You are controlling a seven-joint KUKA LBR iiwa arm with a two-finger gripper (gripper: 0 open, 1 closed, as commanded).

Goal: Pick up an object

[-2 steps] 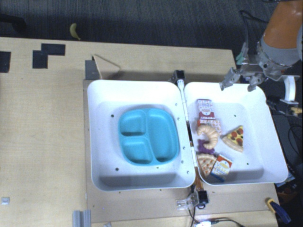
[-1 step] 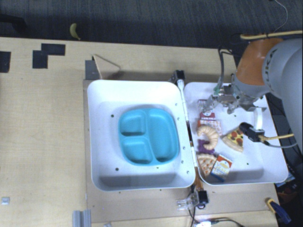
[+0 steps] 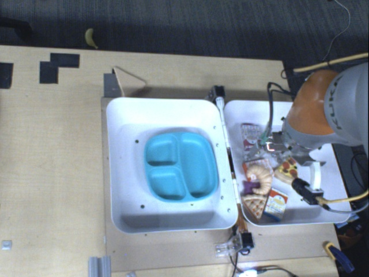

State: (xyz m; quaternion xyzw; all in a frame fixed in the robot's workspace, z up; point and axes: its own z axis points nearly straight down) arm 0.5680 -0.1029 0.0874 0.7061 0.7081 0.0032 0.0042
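Observation:
The right bin (image 3: 331, 180) holds several small toy foods: a tan croissant (image 3: 260, 174), a red and white packet (image 3: 251, 134), a yellow and red piece (image 3: 286, 171), a purple piece (image 3: 249, 186), a waffle-patterned wedge (image 3: 253, 205) and a small orange and blue carton (image 3: 276, 204). My gripper (image 3: 267, 147) hangs low over the middle of this bin, just above the croissant and beside the packet. The wrist hides its tips. Nothing is visibly held.
The left bin (image 3: 124, 154) carries a blue divided tray (image 3: 180, 165). The arm's orange band (image 3: 311, 105) and grey body cover the right bin's far right side. Black tape marks (image 3: 57, 67) lie on the bench at the far left.

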